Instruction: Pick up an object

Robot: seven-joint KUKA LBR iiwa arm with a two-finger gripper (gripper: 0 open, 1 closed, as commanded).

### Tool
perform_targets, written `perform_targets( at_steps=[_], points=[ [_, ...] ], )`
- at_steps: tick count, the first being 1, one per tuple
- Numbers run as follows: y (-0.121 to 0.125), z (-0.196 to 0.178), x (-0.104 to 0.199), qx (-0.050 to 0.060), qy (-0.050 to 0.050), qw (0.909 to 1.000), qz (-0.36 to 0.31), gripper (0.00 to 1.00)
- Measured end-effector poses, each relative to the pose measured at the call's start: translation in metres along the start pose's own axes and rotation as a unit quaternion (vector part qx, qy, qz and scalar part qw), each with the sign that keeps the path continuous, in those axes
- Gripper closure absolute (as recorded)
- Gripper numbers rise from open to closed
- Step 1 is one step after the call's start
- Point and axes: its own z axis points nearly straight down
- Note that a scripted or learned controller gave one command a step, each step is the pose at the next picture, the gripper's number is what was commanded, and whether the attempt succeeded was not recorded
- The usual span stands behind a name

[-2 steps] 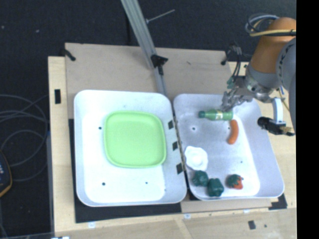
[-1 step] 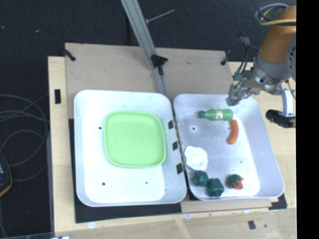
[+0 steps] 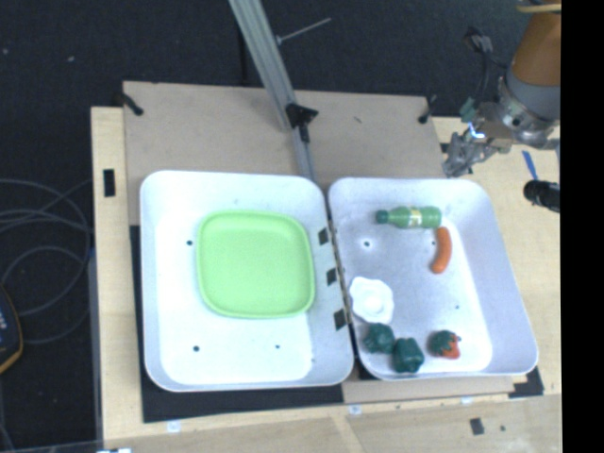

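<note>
Arm (image 3: 536,50) cut off at right edge, orange band partly visible, upper links out of frame. Gripper (image 3: 460,161) small and blurry, above the far right corner of the right bin (image 3: 505,281), over bench wood just outside the rim. Cannot tell how far open; nothing seen held, no contact with any object visible.

Right bin contents: green bottle (image 3: 410,217) lying on its side near the far wall, cap end pointing left. Orange sausage-shaped item (image 3: 441,250) just below and right of the bottle, apart from it. White lumpy object (image 3: 371,299) near the left wall, shape hard to make out against white floor. Two dark green blobs (image 3: 394,345) just beside each other near the front wall, identity unclear. Red and green item (image 3: 445,344) to their right, apart, possibly a vegetable toy, too small to tell.

Left bin (image 3: 165,281) holding light green square plate (image 3: 255,263), flat, roughly centred. Bins side by side, touching along the middle, small dark clips at the seam.

Bench (image 3: 377,111) pale wood. Grey slanted pole (image 3: 266,50) rising from behind the bins. Dark floor around, cables (image 3: 38,225) at left. Dark object at lower left edge cut off.
</note>
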Motion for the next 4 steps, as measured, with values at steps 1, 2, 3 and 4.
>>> perform_targets(
  at_steps=[1, 2, 3, 4],
  points=[
    [0.000, 0.001, -0.001, 0.003, 0.000, 1.0000, 0.000, 1.00],
    [-0.013, 0.013, 0.045, 0.003, 0.001, 1.0000, -0.001, 1.00],
    [-0.018, 0.009, 0.096, 0.003, 0.001, 1.0000, -0.002, 1.00],
    [-0.036, 0.021, 0.151, 0.003, 0.001, 1.0000, -0.002, 1.00]
  ],
)
